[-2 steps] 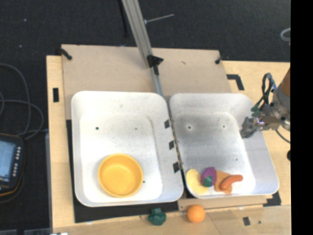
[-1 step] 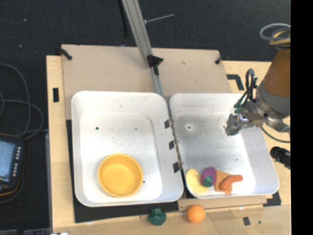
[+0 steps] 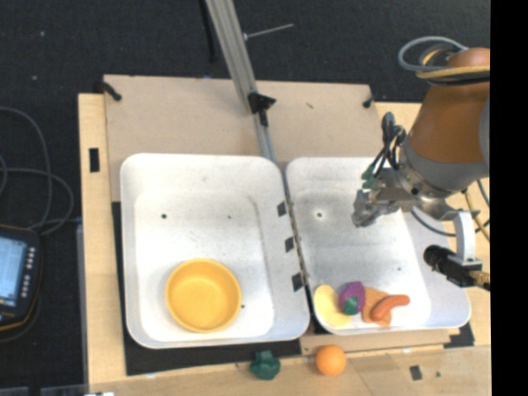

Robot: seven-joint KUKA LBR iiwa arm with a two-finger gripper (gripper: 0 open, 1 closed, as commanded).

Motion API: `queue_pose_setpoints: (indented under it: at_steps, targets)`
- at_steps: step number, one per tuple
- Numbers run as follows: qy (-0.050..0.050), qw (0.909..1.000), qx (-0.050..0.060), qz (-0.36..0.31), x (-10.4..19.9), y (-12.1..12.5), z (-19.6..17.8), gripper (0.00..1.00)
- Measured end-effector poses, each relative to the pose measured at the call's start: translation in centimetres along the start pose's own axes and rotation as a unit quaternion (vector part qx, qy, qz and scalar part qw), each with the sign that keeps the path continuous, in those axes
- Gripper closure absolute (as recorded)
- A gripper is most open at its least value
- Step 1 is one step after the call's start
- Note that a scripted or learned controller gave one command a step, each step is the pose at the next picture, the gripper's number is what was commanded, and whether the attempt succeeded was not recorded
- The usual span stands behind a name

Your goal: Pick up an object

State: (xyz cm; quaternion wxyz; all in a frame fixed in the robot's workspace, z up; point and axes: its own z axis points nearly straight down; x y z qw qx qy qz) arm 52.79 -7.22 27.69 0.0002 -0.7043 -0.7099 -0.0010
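The gripper [image 3: 365, 211] hangs over the middle of the right bin [image 3: 330, 180], above bare white floor, and nothing sits between its fingers; whether they are spread or pressed together I cannot tell at this angle. The step in hand looks like the approach, with no grasp made yet.

The nearest candidates lie heaped in the right bin's near corner: a pale yellow piece [image 3: 324, 301], a purple object with a green part [image 3: 352, 295], and an orange carrot-like toy [image 3: 386, 304], all touching or overlapping. The next move likely calls for travelling toward the near edge and descending on one of them; the carrot-like toy, on the heap's right side, seems the easiest to single out.

Room is tight there: the heap crowds the near wall, so the fingers could catch the rim. The left bin [image 3: 198, 180] holds a yellow bowl [image 3: 203, 294]. On the bench in front of the bins lie an orange ball [image 3: 330, 360] and a small green object [image 3: 265, 365].
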Motion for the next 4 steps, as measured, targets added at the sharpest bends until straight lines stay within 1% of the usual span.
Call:
queue_pose_setpoints:
  at_steps: [1,2,3,4]
  targets:
    - [-0.001,1.0000,0.000,0.000,5.9,1.6,0.8,1.00]
    - [0.000,1.0000,0.002,0.001,10.9,2.1,3.2,1.00]
    - [-0.001,1.0000,0.001,0.001,16.1,3.0,4.6,1.00]
    - [-0.001,1.0000,0.000,0.003,15.9,3.0,4.5,0.00]
